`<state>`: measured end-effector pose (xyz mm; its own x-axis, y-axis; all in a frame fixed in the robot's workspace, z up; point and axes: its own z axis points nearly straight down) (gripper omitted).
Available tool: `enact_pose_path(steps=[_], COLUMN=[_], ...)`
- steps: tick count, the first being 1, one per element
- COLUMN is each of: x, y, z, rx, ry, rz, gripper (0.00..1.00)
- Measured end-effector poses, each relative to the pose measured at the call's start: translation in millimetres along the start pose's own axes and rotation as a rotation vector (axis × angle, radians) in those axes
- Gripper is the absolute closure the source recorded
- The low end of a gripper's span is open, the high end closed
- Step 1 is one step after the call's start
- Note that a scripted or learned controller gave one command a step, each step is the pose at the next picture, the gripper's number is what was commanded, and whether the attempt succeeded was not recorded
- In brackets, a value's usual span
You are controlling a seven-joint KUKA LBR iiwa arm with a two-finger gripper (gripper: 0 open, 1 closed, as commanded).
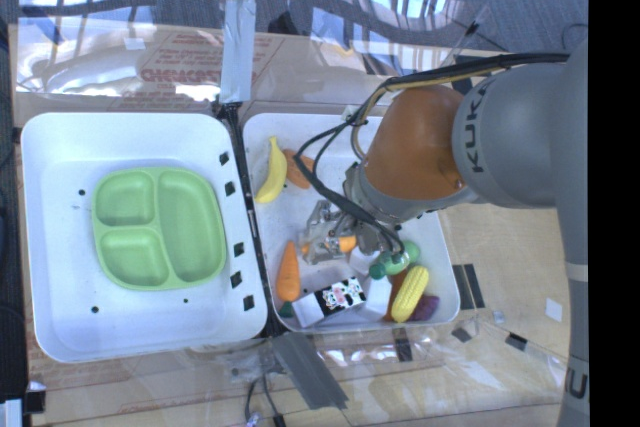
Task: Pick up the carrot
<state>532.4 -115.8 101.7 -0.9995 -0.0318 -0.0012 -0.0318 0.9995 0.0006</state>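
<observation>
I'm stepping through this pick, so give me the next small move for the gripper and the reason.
Probably slide the gripper a little toward the left bin and toward the bench's near edge, then lower. The carrot lies in the right bin just beside it, untouched, with the banana farther up and the milk carton below.

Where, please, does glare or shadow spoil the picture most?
Camera view: bright window reflections streak the clear sheet behind the bins; the left bin is nearly washed out; the arm shades the right bin's middle, yet the carrot reads sharply.
</observation>
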Motion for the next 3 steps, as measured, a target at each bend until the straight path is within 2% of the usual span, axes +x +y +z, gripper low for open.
enact_pose_path(steps=[1,3], x=[42.8,45.6], y=[23.1,24.5], z=[10.5,-0.6], rx=[0.001,0.003], ry=[0.0,-0.004], rz=[-0.158,-0.12], gripper=[1.0,1.0])
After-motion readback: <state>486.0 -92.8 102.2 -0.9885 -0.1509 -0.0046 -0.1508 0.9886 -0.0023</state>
